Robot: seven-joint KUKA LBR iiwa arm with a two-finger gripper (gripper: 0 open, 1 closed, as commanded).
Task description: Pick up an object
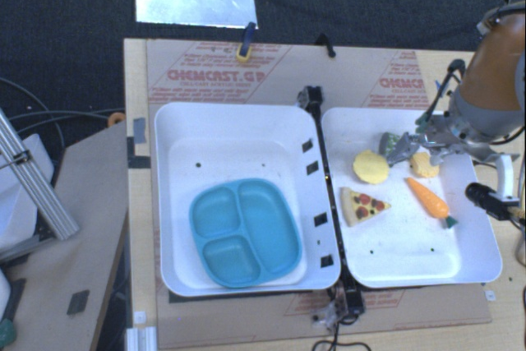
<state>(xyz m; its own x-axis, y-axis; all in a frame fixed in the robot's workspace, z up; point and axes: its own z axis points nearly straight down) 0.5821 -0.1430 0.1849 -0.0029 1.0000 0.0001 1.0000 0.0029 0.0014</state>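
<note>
Nothing is lifted yet, as far as I judge; the picking is all ahead of me. The left bin bears a blue divided tray. In the right bin lie the candidates: a carrot toward the right, a pizza slice nearer the middle, a yellow round piece, and a small pale piece touching my pincer at the far side. Whether my pincer is released or clenched I cannot tell. The crowded far pieces may get in the way
</note>
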